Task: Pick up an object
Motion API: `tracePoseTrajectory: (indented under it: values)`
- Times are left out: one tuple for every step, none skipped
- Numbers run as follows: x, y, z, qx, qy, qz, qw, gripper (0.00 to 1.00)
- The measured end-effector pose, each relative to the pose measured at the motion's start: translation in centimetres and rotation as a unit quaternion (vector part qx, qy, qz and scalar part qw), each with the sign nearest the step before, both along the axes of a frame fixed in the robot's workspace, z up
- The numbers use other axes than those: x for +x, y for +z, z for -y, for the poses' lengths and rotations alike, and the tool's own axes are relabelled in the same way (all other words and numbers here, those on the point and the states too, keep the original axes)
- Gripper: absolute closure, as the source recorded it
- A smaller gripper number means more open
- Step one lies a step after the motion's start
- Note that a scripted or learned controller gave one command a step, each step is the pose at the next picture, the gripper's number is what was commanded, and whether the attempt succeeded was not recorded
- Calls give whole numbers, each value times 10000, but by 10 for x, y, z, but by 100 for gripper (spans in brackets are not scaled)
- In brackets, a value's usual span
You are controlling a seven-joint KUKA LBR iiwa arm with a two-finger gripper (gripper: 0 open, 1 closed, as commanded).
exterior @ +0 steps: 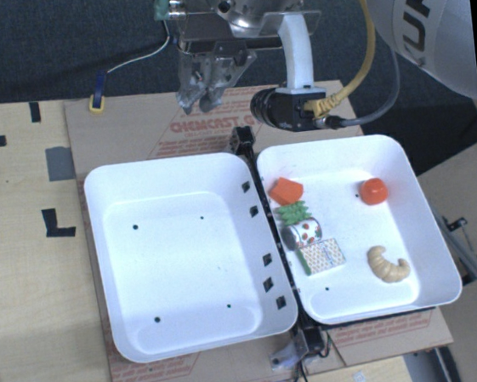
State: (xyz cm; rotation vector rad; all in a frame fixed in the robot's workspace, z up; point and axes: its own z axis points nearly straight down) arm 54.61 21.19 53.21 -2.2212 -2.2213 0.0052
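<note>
While my gripper [202,98] hangs above the cardboard sheet [129,130] past the far edge of the left bin [108,243], my fingers look close together w/ nothing between them, tho the view is poor. Right bin [408,175]: orange block [286,191] at its left wall; green leafy piece [293,214], patterned packet [321,255] just below; red ball [373,191] nr the right wall; croissant [388,265] nr the near-right corner.
</note>
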Motion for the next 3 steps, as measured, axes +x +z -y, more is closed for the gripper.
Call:
tracePoseTrajectory:
  values:
    - [-2, 12, 0, 3, 11, 10, 10000, 100]
    - [26, -199, -19, -29, 10, -82, 10000, 100]
    - [-7, -194, -22, 9, 15, -11, 10000, 100]
